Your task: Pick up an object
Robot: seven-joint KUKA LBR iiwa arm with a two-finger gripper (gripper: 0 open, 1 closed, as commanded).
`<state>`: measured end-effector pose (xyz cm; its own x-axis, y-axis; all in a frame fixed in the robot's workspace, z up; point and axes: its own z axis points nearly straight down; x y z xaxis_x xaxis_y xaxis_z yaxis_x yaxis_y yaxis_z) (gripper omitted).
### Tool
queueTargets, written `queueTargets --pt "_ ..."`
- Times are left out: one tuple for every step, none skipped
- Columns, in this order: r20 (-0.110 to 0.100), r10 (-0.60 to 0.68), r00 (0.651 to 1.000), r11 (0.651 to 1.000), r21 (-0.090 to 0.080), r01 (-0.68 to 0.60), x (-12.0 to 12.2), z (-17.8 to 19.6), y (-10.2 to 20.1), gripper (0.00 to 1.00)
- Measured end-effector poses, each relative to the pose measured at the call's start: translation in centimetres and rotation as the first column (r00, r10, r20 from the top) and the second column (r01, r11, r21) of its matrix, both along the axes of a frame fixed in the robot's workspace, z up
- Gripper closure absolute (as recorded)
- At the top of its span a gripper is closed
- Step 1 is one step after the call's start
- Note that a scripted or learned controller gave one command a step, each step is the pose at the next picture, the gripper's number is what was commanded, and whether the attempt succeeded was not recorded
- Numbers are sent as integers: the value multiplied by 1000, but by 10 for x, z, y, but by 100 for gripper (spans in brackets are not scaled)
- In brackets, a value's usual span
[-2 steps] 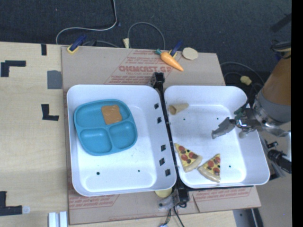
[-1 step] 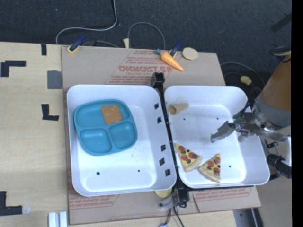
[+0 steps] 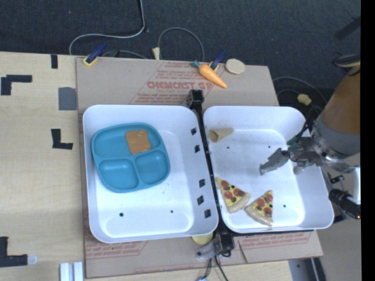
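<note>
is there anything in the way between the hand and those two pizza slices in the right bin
Nothing visible. The hand sits over bare bin floor in the right bin, with the two pizza slices below it near the front wall. The tan piece lies off toward the far corner.

Bench (image 3: pixel 35 174): pale wood top with dark angular marks near its left edge.
Cardboard sheet (image 3: pixel 170 81): brown with red print, flat on the bench, lying under both bins.
Left bin (image 3: pixel 146 215): shallow and white, on the cardboard's left half.
Right bin (image 3: pixel 252 119): shallow and white, touching the left bin along a black clip strip in the middle.
Carrot (image 3: pixel 212 76): orange toy, on the cardboard near its back edge, behind the bins.
Round beige piece (image 3: pixel 235 67): just right of the carrot, at the cardboard's back edge.
Cables (image 3: pixel 140 22): thin and light, looping past the bench's back edge.
</note>
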<state>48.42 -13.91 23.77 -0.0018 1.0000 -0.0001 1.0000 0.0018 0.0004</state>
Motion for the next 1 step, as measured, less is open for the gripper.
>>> queueTargets --pt "0 0 1000 1000 0 0 0 2 4 0"
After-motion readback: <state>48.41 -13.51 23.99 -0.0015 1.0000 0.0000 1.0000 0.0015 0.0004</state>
